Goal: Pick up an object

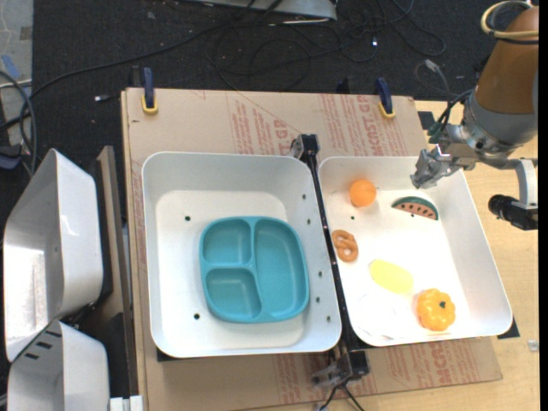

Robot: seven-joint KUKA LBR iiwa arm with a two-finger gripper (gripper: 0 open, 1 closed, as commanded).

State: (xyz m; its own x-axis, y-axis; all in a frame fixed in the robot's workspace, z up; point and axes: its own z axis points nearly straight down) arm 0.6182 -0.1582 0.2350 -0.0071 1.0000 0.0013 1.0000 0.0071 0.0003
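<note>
Smooth round orange ball (362, 193); ridged pumpkin (435, 308)

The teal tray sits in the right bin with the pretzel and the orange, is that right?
Not quite. The camera view shows the teal tray in the left bin; the pretzel and the orange lie in the right bin.

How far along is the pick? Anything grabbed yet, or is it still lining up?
Done: nothing lifted. The orange ball, watermelon slice, pretzel, yellow piece and small pumpkin all lie in the right bin. In hand: the gripper sits at that bin's far edge, near the watermelon slice, with nothing visible between its fingers. Left: descend, grasp, lift.
</note>
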